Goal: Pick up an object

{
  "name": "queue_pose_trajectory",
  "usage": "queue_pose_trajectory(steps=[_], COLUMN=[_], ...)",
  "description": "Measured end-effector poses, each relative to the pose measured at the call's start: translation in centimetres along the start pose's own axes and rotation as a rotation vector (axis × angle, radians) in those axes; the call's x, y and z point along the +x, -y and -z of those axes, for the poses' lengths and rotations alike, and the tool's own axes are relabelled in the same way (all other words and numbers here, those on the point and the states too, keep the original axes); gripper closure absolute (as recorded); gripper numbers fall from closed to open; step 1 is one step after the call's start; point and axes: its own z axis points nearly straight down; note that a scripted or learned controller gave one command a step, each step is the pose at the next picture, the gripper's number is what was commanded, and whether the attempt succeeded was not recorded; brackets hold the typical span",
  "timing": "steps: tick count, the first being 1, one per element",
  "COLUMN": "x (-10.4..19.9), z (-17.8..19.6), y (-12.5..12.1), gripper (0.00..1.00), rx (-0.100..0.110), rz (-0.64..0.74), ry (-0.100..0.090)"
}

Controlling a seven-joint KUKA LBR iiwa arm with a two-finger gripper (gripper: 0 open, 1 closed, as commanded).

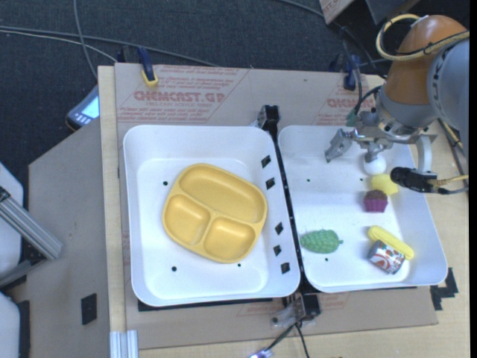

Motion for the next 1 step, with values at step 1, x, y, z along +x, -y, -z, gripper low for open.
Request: queue_pose_trajectory(steps=[1], x=[0.08], z=[-5.29], y=[0.04], gripper=[0.00], rx=[-0.001], rz=[0.001], ry=[0.000])
